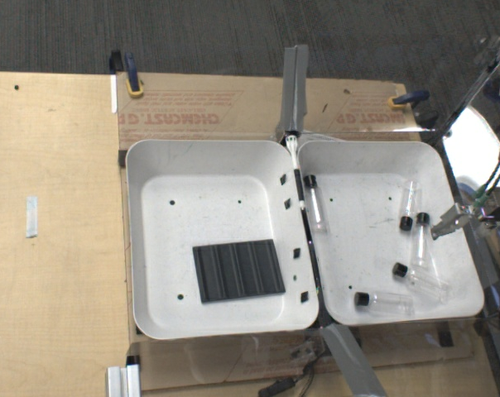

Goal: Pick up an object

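The right bin (374, 160) holds several clear plastic tubes with black caps. One tube (314, 207) lies along the bin's left wall. Two tubes (411, 201) (424, 251) lie close together near the right wall, their caps almost touching. Another tube (420, 279) lies tilted below them. The last tube (384, 303) rests by the front wall, its cap to the left. The left bin (151, 222) holds a black ribbed tray (237, 270), flat on the floor at the front middle.
A small metal bracket (450, 222) juts over the right bin's right rim. A grey bar (295, 89) stands behind the seam between the bins. Clamps (132, 83) (407, 99) pin the cardboard sheet (200, 110) under the bins. Bare wooden bench (51, 222) lies to the left.
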`<state>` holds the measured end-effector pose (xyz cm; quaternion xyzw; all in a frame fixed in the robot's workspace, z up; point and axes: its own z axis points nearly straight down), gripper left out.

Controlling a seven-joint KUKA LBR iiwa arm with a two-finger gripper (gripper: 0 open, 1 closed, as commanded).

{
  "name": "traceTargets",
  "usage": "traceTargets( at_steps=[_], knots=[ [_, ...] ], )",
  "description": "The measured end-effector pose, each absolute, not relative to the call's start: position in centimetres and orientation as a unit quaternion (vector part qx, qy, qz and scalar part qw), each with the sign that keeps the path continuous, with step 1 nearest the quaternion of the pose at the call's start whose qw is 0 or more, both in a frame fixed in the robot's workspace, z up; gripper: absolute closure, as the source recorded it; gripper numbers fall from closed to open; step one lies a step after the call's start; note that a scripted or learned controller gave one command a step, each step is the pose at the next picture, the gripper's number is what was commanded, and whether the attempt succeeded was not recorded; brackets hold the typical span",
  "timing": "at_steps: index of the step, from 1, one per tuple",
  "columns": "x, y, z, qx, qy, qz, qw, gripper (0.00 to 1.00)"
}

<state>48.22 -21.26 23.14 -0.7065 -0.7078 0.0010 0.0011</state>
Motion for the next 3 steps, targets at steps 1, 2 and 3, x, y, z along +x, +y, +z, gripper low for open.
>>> traceTargets(
  at_steps=[1,2,3],
  knots=[
    [55.2,-22.1,12.7,-0.687,-0.727,0.0004,0.001,0.0],
    [58.1,-21.4,9.1,-0.671,-0.742,-0.003,0.004,0.0],
    [58.1,-21.6,10.0,-0.671,-0.742,-0.0013,0.001,1.0]
  ],
)
